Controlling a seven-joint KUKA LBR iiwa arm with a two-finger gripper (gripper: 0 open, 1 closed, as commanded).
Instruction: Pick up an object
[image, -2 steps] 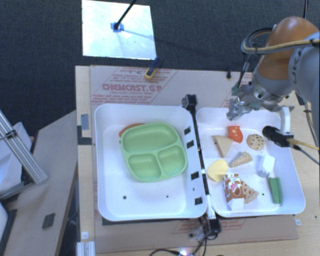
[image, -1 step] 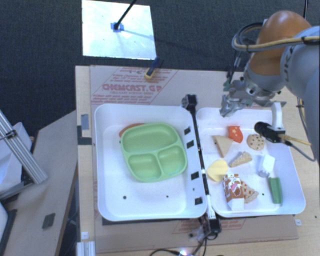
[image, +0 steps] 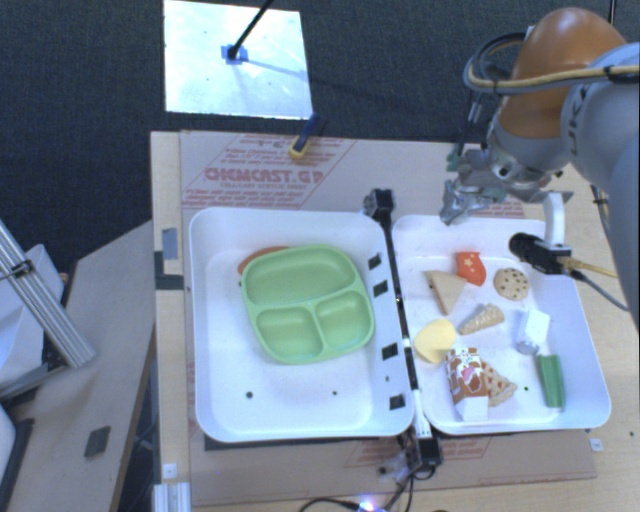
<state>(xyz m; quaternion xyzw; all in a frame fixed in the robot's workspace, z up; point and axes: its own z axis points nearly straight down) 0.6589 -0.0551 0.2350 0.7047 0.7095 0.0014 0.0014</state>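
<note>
Gripper: gripper (image: 462, 207) hangs over the far edge of the right bin (image: 592, 375), near its far left corner; whether its fingers are apart or together I cannot tell, and nothing shows between them.
Arm: grey, with an orange band (image: 560, 55), reaching in from the right.
Right bin contents: a red piece (image: 471, 267), a round cookie (image: 511, 284), a tan wedge (image: 446, 291), a smaller cheese-like wedge (image: 483, 319), a yellow round piece (image: 436, 341), a pizza slice (image: 476, 378), a white block (image: 532, 327) and a green stick (image: 551, 380).
Green stick axis: long axis runs near to far, close to the bin's right wall.
Pizza slice direction: its tip points right, toward the green stick; its wide end lies near the divider.
Tan wedge direction: its narrow end points toward the near side, down at the yellow round piece.
Left bin contents: left bin (image: 220, 400) holds a green divided tray (image: 305, 303), lying flat and turned at a slight angle.
Under the tray: an orange-red thing (image: 250, 260) peeks out at its far left edge.
Beyond the bins: a yellow and blue object (image: 303, 140) lies on the board.
</note>
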